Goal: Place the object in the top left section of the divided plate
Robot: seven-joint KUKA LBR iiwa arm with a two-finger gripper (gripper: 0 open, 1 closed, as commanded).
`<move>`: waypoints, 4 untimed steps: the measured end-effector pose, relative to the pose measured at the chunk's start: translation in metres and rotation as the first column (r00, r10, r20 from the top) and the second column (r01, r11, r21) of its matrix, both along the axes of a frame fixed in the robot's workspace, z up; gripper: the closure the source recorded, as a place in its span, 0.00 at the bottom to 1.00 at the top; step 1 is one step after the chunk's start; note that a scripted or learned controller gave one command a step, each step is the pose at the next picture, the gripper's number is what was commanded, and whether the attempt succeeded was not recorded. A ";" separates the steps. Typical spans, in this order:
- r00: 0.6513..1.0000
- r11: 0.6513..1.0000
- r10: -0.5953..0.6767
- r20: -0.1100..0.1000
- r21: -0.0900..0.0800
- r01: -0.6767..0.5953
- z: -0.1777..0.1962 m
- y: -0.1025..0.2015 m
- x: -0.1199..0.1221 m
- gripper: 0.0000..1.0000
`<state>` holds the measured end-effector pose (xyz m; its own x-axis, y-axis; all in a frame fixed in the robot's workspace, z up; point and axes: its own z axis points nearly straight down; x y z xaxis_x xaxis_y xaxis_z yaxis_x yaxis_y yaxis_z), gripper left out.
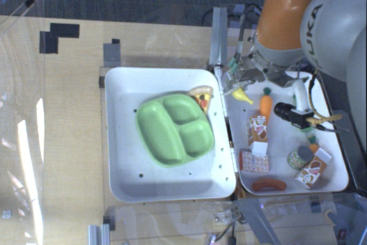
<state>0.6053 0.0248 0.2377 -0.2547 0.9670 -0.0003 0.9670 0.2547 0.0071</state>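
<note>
Camera view showed the gripper [243, 74] above the right bin [338, 172], its state impossible to tell. A pizza slice [201, 97], probably the object, lay beside the green divided plate [175, 129]; a nudge could displace it. Both bins rested on the wooden bench [69, 140].

I am hanging my gripper [236, 78] over the right bin [338, 172]'s top left corner, while a pizza slice [201, 97] is lying beside the green divided plate [175, 129].
</note>
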 end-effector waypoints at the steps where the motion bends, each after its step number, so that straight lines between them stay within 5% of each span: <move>1: 0.996 0.996 0.085 0.000 -0.001 -0.085 -0.011 0.037 -0.009 1.00; 2: 0.996 0.996 0.084 -0.001 -0.001 -0.084 -0.037 0.010 -0.033 1.00; 3: 0.998 0.998 -0.061 -0.001 0.001 0.061 -0.011 0.061 0.002 1.00; 4: 0.990 0.990 0.138 -0.001 0.000 -0.138 -0.052 0.078 -0.020 1.00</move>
<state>0.5857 0.1032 0.1861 -0.3857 0.9226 -0.0002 0.9226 0.3857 0.0061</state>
